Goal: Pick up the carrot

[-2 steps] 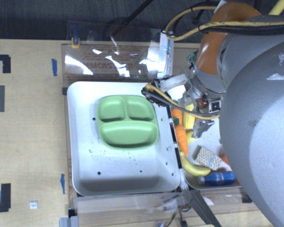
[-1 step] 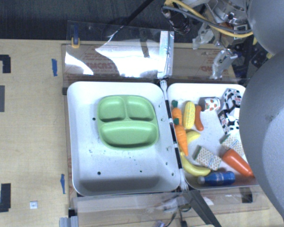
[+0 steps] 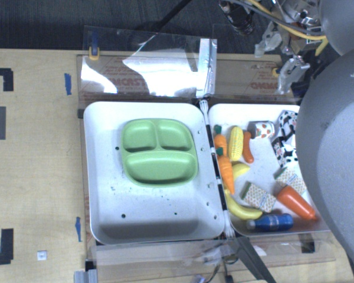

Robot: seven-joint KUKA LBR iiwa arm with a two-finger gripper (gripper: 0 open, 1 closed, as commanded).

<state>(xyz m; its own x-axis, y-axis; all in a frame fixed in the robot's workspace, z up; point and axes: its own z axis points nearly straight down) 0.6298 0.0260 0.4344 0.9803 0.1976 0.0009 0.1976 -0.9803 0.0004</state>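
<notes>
Although the gripper [image 3: 283, 55] sits at the upper right of the view, above the far rim of the right bin [image 3: 256, 112], its fingers are lost among cables and brackets, so how far it is open cannot be told. Nothing is seen between them, and it touches no item.

The carrot [image 3: 225, 168] lies along the left wall of the right bin, just beside a corn cob [image 3: 236, 144] at its 1 o'clock. A banana [image 3: 241, 208] curves at the carrot's 5 o'clock. A second, larger carrot-like piece [image 3: 295, 201] lies at 4 o'clock from it, near a blue marker [image 3: 272, 221] and a patterned packet [image 3: 258, 196].

The left bin [image 3: 100, 158] holds a green divided plate [image 3: 159, 151].

The grey arm [image 3: 333, 152] covers the right side of the right bin, hiding part of its contents.
</notes>
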